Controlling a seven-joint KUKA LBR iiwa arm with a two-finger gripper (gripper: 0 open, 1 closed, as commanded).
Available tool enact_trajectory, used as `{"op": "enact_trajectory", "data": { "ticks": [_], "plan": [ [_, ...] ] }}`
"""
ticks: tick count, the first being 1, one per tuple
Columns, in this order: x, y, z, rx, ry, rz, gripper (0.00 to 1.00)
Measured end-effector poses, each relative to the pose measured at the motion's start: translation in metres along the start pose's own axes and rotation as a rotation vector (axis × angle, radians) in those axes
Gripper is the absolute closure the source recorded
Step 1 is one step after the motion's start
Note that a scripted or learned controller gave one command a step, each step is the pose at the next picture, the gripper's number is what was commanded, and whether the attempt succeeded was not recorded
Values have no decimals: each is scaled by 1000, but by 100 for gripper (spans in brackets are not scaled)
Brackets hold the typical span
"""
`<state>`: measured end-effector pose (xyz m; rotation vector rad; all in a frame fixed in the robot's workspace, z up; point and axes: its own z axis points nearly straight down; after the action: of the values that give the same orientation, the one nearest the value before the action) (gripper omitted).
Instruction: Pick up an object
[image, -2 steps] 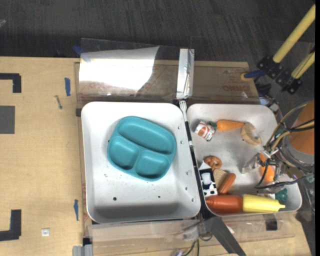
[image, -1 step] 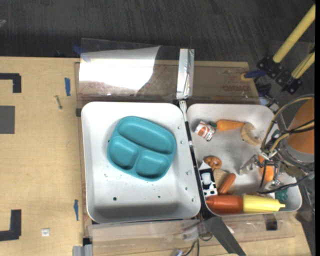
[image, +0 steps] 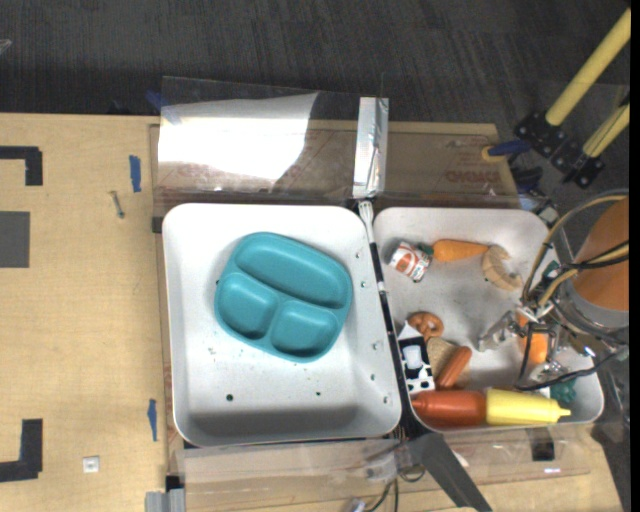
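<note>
Gripper low at right bin right edge, yellow bottle along front wall

Arm low at right edge.

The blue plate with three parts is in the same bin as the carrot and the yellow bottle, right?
Not quite. The camera view shows the blue plate alone in the left bin. The carrot and the yellow bottle lie in the right bin, beside it.
</note>
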<state>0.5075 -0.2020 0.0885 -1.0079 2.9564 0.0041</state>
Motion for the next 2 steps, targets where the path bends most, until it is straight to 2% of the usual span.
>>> {"op": "enact_trajectory", "data": {
  "ticks": [1,2],
  "plan": [
    [4,5,-1,5,-3,-6,0],
    [0,-2,1,-13,-7,-141,0]
  ]
}}
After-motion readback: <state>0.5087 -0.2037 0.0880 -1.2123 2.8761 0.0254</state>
